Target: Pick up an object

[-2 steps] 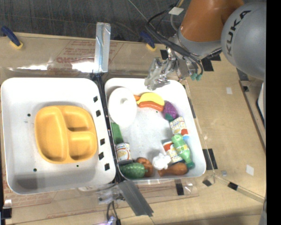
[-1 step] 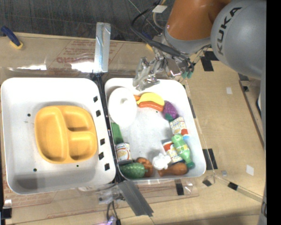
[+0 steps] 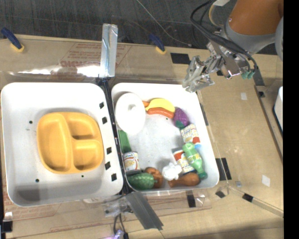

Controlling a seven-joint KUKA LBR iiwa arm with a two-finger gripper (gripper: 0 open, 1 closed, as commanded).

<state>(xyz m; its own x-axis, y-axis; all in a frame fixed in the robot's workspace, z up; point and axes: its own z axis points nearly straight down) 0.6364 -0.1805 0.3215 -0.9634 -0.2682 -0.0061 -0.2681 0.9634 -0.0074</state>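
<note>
Lowest in the frame, along the right bin's (image 3: 209,148) bottom edge, lie a green cucumber (image 3: 141,181), a brown drumstick (image 3: 185,180) and a green bottle (image 3: 194,158), with a small can (image 3: 131,161) just left of them. Higher in that bin sit a white plate (image 3: 130,112), a banana (image 3: 161,104), a red sausage (image 3: 159,112) touching it, and a purple grape bunch (image 3: 181,116). At left, the other bin (image 3: 10,133) carries a yellow tray (image 3: 70,142). Upper right, the claw (image 3: 194,77) hangs over the right bin's top right corner, holding nothing; whether it is wide or narrow cannot be told. Below everything is the cardboard-topped bench (image 3: 239,133).
</note>
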